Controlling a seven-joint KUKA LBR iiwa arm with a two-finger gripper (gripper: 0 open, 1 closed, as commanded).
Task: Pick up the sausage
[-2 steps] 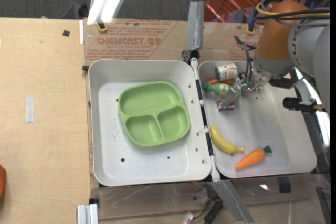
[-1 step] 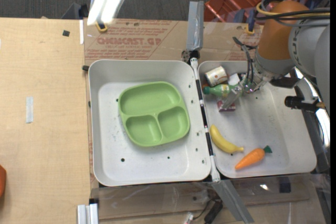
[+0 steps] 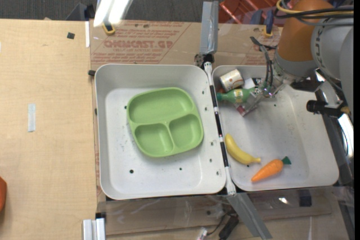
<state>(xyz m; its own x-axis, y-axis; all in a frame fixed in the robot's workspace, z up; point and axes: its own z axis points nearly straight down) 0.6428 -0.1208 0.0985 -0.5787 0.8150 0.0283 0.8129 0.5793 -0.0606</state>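
Note:
My gripper (image 3: 254,98) is low in the back left part of the right bin (image 3: 292,137), reaching in from the grey arm with its orange band (image 3: 301,31). It hangs right beside a green bottle (image 3: 232,96) lying on its side. A small reddish-brown end (image 3: 243,111) pokes out just below the gripper; it may be the sausage, but most of it is hidden and I cannot tell if it is gripped.
A tipped white can (image 3: 230,80) lies in the right bin's back left corner. A yellow banana (image 3: 241,152) and an orange carrot (image 3: 270,169) lie near its front. The left bin (image 3: 112,137) holds a green divided plate (image 3: 165,121).

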